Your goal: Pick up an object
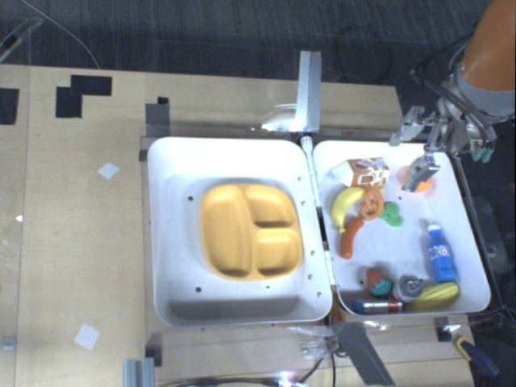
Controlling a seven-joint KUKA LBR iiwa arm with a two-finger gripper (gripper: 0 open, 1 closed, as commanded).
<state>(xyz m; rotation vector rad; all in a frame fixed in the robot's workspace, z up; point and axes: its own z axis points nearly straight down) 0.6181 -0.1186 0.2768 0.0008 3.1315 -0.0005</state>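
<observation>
Pincer: the pincer [421, 170] hangs at the upper right of the frame, over the far right corner of the right bin [476, 240]; I cannot tell how it is set from here.
Under the pincer: an orange object [422, 185] lies on the bin floor right at its tip; whether they touch I cannot tell.
Arm: the grey arm [488, 79] with its orange band comes in from the upper right corner.
Right bin, upper part: a small white and orange carton [364, 170] sits near the top left, with a yellow banana [347, 203] just below it, an orange ring [372, 204] against the banana, and a green piece [392, 214] just right of the ring.
Right bin, middle: a reddish sausage shape [348, 238] lies tilted under the banana; a blue bottle [439, 253] lies toward the right wall.
Right bin, lower edge: a small red and teal thing [376, 281], a metal can [409, 286], a yellow piece [436, 294] and a red marker [375, 305] crowd along the near wall.
Left bin: the left bin [173, 232] holds a yellow divided tray [250, 230] in its middle, upright, three compartments.
Table: the pale table [72, 216] carries both bins side by side, touching along the centre.
</observation>
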